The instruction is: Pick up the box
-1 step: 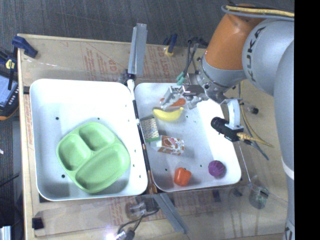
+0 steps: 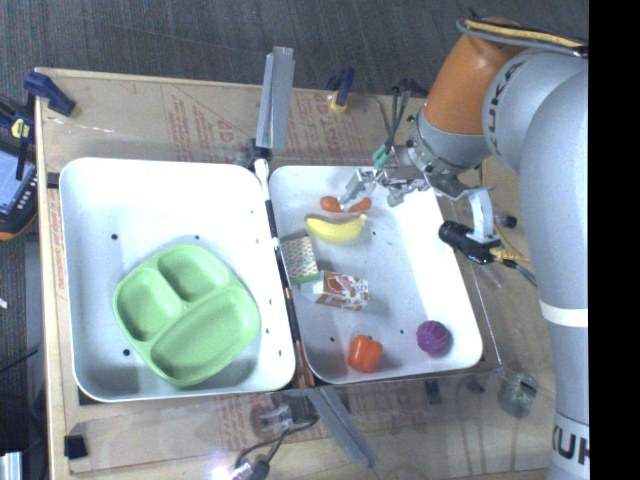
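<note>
Down at the front of the bench [image 2: 150,438], a dark cable [image 2: 262,453] curls just below the two white bins.

One green plate [image 2: 186,313] lies flat in the left bin [image 2: 90,193]. It has three parts, two small and one big. It sits toward the front of that bin.

Six things lie in the right bin [image 2: 450,298]. Closest to the front are one small orange pepper [image 2: 365,352] and one purple round thing [image 2: 433,337], set apart from each other. Up from the pepper is the box [image 2: 343,290]. It is one little carton with red and white on it, lying on its side near the middle of the bin, toward the left wall. One grey scrubbing sponge [image 2: 298,258] lies just beside the box, right against the wall between the bins. One yellow banana [image 2: 336,229] lies a bit farther back. One red thing [image 2: 343,205] sits just behind the banana.

One grey arm [image 2: 540,168] with an orange band comes in from the right. Its gripper [image 2: 352,194] is low over the back of the right bin, right at the red thing and well away from the box. Its two fingers look a little apart, with the tips at the red thing, and I cannot tell if they pinch it
</note>
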### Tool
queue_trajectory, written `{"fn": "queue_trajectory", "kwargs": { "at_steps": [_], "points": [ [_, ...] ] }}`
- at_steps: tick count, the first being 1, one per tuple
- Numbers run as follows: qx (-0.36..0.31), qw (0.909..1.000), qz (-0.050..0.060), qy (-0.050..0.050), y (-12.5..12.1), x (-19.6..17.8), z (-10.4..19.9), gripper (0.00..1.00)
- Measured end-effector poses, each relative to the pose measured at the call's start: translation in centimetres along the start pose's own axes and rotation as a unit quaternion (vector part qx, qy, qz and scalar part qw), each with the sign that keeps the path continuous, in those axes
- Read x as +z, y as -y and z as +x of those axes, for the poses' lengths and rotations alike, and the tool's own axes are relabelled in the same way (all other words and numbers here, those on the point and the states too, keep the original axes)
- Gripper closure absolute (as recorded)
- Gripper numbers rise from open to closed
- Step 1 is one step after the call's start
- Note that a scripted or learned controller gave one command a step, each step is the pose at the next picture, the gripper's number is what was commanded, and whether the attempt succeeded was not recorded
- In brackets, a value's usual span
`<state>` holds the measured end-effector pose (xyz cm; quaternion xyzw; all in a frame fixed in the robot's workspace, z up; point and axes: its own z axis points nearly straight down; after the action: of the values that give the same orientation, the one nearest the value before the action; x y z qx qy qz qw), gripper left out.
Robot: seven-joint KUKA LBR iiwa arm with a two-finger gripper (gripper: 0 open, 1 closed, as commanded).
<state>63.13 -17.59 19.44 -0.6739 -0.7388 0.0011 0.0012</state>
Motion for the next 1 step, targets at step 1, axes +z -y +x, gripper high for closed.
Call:
{"fn": "queue_trajectory", "kwargs": {
  "at_steps": [1],
  "points": [
    [-0.029, 0.9995, -0.009, 0.005, -0.70, 9.40, 1.53, 0.00]
  ]
}}
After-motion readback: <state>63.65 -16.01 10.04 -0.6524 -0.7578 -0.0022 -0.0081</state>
